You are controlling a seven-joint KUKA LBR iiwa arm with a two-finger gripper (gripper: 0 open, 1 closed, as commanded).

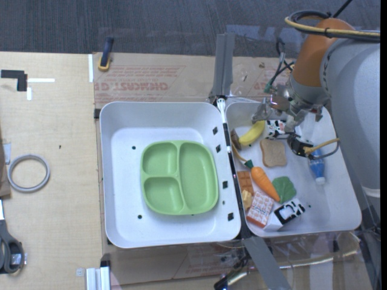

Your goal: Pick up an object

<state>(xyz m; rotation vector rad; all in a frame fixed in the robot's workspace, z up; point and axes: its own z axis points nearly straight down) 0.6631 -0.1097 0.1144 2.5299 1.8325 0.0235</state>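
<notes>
I am watching the gripper [277, 115], grip state unreadable, hovering over the banana [251, 134]; nothing lifted yet.

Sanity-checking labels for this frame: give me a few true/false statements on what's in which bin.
1. The green divided plate lies in the left bin. True.
2. The banana lies in the left bin. False: it lies in the right bin.
3. The carrot lies below the bread slice in the picture. True.
4. The roll of tape sits inside the right bin. False: it lies on the bench, left of both bins.
</notes>
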